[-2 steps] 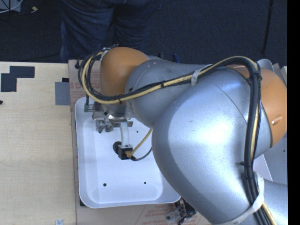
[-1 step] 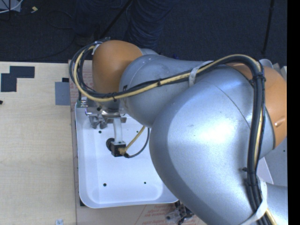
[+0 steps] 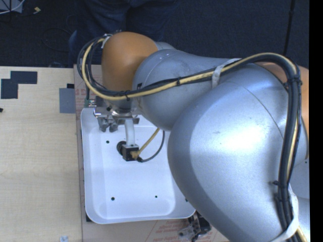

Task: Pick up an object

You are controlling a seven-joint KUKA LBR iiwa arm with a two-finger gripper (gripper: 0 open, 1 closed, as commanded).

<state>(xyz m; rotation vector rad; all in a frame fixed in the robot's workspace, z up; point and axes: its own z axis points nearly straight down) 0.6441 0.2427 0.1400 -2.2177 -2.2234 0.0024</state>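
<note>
Glossy white plastic bin (image 3: 101,195), matt wood-grain bench (image 3: 35,160), smooth sheeny grey arm (image 3: 232,150), dull metal pincer (image 3: 110,127).

The bin (image 3: 101,205) lies just right of a flat panel (image 3: 35,160); the arm (image 3: 227,150) covers the bin's right side; the gripper (image 3: 112,125) hangs over its far-left corner.

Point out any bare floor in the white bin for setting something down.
In the white bin, bare floor runs along the left wall and across the near half to the front rim. It is crowded at the far end under the gripper, and the arm covers the right side.
</note>
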